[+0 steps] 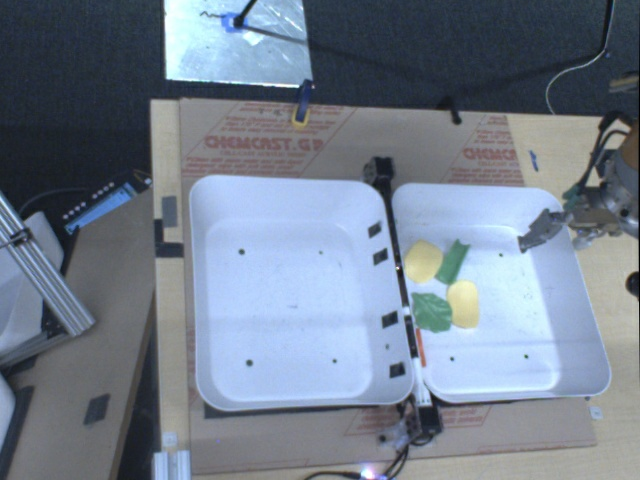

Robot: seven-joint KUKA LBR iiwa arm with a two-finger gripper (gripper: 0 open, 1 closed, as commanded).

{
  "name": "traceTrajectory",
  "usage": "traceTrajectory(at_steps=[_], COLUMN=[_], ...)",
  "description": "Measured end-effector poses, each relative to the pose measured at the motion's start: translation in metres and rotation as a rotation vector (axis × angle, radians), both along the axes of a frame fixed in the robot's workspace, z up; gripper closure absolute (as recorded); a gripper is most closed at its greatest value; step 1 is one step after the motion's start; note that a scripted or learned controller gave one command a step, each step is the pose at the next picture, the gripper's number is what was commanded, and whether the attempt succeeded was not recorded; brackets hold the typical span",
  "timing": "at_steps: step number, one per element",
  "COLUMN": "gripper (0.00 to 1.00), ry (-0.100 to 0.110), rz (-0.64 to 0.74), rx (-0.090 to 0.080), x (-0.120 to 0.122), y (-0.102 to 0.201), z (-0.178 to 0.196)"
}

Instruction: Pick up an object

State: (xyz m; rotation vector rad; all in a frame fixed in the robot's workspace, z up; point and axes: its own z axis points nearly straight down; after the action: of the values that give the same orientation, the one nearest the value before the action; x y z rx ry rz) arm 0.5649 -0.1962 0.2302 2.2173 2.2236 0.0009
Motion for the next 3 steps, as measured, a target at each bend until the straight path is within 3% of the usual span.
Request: traceTrajectory(at_steps=[1,2,3], gripper=[0.00,0.00,0.00], ry=[0.000,-0.012,0.003], rz=[0.010,0.006,0.010], rx=[0.003,0.000,0.004], x=[0.049,0.081,0.043], y=[0.097,0.120,0.215], z=[-0.097,0.002,-0.013])
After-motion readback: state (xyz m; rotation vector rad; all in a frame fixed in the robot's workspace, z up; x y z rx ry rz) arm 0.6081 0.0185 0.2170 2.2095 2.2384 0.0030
